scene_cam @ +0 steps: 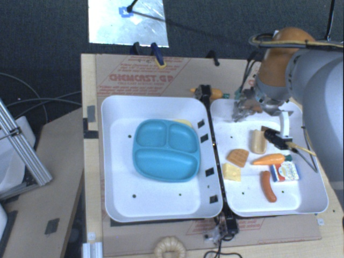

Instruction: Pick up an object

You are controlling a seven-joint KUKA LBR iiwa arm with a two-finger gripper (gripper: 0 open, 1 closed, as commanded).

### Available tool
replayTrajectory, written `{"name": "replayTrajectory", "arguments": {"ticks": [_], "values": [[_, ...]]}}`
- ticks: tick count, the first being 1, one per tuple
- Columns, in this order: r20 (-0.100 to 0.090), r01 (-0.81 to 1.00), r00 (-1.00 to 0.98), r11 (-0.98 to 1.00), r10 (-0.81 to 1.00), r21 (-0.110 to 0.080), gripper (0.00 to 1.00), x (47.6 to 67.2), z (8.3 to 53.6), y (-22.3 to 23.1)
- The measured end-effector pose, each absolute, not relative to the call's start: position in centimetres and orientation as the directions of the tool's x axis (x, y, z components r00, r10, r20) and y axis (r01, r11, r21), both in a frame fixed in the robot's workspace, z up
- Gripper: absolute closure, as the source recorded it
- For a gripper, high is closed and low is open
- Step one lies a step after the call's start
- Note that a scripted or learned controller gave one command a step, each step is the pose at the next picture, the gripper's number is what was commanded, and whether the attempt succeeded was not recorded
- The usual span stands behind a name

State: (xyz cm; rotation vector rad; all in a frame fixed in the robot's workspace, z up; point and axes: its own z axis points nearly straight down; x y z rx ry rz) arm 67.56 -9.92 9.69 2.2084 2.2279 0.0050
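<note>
Carrot [269, 159] crosswise in right bin [245, 193], tip leftward; fingers [238, 113] farther back, whether spread or pressed together unclear

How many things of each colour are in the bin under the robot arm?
Orange: 2, the carrot and the wedge
Tan: 1, the bread
Yellow: 1, the cheese
Red: 1, the sausage
White: 1, the carton
Total: 6

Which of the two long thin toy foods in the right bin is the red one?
The sausage, nearest the view's bottom edge; the carrot just above it is orange.
</note>
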Motion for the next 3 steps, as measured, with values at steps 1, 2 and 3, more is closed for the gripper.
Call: {"name": "replayTrajectory", "arguments": {"ticks": [1, 2, 3], "values": [[-0.001, 1.000, -0.003, 0.003, 1.000, 0.008, 1.00, 67.2, 16.1, -10.0], [-0.001, 1.000, -0.001, 0.001, 1.000, 0.008, 1.00, 66.7, 21.1, -10.6], [0.000, 1.000, -0.004, 0.004, 1.000, 0.005, 1.00, 66.8, 22.6, -10.6]]}}
